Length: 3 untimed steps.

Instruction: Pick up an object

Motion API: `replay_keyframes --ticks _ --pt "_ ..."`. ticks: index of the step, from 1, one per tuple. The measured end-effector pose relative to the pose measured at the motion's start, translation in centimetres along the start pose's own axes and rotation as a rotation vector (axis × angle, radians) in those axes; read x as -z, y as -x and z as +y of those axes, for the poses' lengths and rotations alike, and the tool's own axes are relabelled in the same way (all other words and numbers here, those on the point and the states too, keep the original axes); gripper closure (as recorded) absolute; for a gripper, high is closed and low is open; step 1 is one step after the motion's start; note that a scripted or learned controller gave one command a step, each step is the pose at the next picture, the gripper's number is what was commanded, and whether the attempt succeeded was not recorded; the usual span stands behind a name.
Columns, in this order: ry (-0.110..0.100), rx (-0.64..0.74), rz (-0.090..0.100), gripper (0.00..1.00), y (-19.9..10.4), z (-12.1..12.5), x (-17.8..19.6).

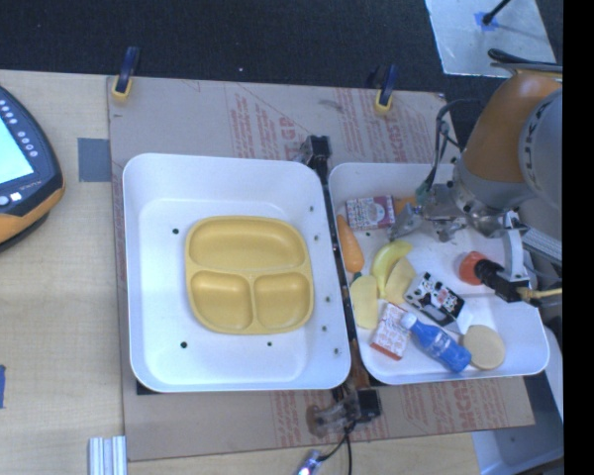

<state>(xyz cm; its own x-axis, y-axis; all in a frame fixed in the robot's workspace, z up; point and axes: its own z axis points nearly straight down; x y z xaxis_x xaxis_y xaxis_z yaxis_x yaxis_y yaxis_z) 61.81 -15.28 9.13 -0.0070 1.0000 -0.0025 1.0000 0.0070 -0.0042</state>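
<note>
The main risk is crowding: the right bin (pixel 535 364) is packed with small things that touch or overlap, so a descent could catch two at once, or nudge a neighbour and leave the pincer (pixel 438 218) closing on nothing. Taking the blue bottle (pixel 440 345) as landmark, it lies on its side near the bin's front edge, white cap pointing away from the arm; rounded and smooth-looking, it would likely roll or squirt out of a pinch. A red-and-white packet (pixel 390 332) touches its cap end, a tan disc (pixel 484 346) sits just beside its other end, a black-and-white patterned piece (pixel 435 297) lies just behind it, and pale yellow pieces (pixel 394 268) and an orange carrot-like item (pixel 349 249) lie further behind, toward the left bin (pixel 144 265) with its yellow divided tray (pixel 249 273). The pincer hangs over the far part of the right bin, well behind the bottle; whether it is released or clenched, I cannot tell.
</note>
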Motion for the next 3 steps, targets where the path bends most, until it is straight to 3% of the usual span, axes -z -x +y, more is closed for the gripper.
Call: replay_keyframes --ticks 1,2,3 --pt "0.001 -0.002 0.001 0.0 -2.5 3.8 0.1" --pt "-0.001 -0.002 0.001 0.0 -0.3 -3.7 0.0" --pt "0.0 -0.003 0.003 0.0 -5.0 3.8 1.0"
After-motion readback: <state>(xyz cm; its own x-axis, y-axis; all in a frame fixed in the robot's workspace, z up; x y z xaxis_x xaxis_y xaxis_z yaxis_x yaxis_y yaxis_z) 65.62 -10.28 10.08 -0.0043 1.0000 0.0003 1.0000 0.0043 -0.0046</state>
